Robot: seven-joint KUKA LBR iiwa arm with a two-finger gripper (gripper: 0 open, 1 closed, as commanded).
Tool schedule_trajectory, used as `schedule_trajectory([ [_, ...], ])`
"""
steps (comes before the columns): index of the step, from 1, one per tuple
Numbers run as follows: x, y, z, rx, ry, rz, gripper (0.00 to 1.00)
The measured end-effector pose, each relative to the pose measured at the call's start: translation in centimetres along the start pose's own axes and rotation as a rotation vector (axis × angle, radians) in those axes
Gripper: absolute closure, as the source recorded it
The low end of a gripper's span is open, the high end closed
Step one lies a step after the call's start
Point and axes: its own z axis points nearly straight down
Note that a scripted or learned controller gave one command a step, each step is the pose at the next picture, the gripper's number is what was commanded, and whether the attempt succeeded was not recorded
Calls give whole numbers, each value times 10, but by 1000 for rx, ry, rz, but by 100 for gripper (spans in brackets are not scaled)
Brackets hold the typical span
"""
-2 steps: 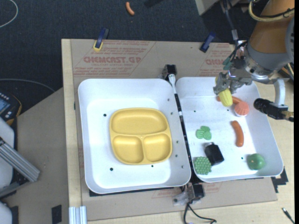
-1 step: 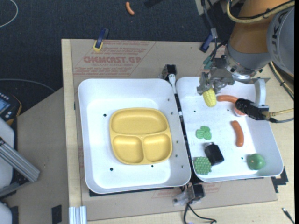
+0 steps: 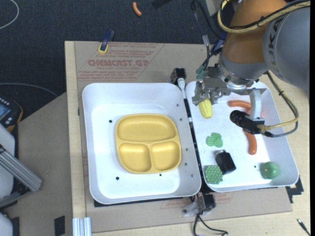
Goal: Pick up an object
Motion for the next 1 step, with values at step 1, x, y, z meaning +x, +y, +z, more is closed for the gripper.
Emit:
schedule_trajectory([
  [1, 52, 4, 2, -4, 0, 0, 100],
])
